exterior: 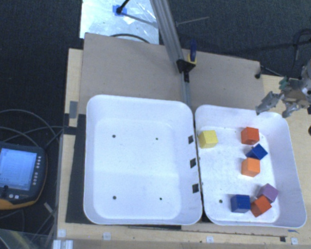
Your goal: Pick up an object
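Hovering gripper (278,104) spread open, orange cube (249,135) just below-left, apart.

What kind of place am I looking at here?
Likely a robotics lab test bench: two white bins on a board, coloured blocks as practice objects, and a teach pendant on dark carpet beside it.

Bright even light, soft shadows, slightly blurry
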You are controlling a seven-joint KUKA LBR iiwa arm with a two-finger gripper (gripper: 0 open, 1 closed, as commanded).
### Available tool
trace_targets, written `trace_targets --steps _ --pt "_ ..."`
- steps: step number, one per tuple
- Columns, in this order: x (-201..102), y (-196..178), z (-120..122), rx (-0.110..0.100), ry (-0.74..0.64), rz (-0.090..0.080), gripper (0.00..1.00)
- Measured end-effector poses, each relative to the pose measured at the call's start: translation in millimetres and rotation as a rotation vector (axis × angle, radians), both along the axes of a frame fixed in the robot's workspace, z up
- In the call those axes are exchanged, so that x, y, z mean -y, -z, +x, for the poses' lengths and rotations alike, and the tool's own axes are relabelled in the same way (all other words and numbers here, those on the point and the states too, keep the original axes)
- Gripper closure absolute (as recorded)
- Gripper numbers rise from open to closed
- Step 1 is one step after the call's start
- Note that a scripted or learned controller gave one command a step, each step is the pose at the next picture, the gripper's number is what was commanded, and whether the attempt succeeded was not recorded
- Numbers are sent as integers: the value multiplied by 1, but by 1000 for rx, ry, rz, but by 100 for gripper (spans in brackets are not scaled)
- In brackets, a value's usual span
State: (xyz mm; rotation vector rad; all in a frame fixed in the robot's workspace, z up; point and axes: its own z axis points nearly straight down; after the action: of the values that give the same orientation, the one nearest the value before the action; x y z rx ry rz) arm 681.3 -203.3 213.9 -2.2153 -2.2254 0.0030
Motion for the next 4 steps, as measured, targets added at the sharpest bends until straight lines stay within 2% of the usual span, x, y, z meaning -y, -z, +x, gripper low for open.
trace_targets --steps 2,3,4 --pt "1 85 2 2 2 -1 0" --pt "1 69 4 10 -3 -4 100" --pt "2 24 7 11 -1 -2 100"
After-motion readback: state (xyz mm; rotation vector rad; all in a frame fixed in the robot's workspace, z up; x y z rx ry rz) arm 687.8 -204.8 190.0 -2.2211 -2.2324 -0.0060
